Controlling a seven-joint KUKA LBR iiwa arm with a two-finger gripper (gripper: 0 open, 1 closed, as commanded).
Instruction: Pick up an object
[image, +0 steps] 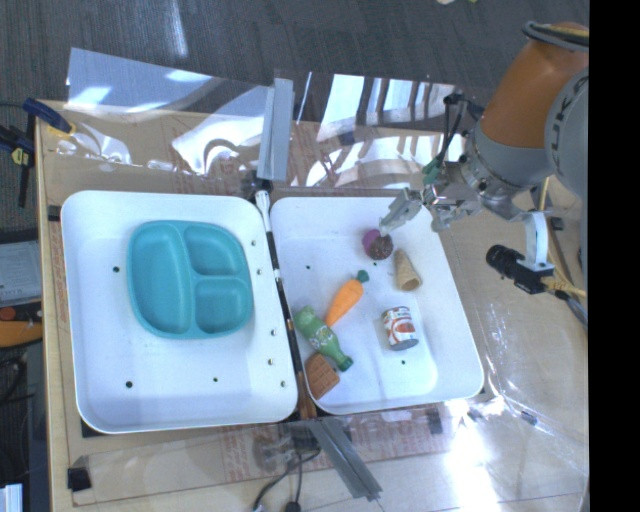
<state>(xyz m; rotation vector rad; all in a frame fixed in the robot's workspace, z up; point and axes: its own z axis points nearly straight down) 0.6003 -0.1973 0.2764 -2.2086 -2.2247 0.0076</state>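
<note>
Bins sat side by side on the bench, the left bin (90, 330) holding a teal divided tray (192, 277) that lay flat near its middle, the right bin (455, 340) holding a scatter of small toy foods. The arm (525, 110), grey with its orange band, reached in from the right above the far right corner of the right bin. Its gripper (392, 222) pointed down and to the left, with the tips just above and beside a small dark purple round thing (376, 242) in the upper middle of that bin. Whether the tips were touching it could not be told, and the two fingers were too small and blurred to show whether they stood apart or together. Just to the right of the purple thing lay a tan cone (405, 269), apart from it. Below these, a toy carrot (345, 299) lay at a slant near the middle of the bin, its green top toward the far side. A small can (399, 327) with a red and white label lay to its right. A green bottle (322, 338) lay near the bin's left wall, and just beneath it, at the near edge, sat a brown ridged piece (322, 375).
</note>
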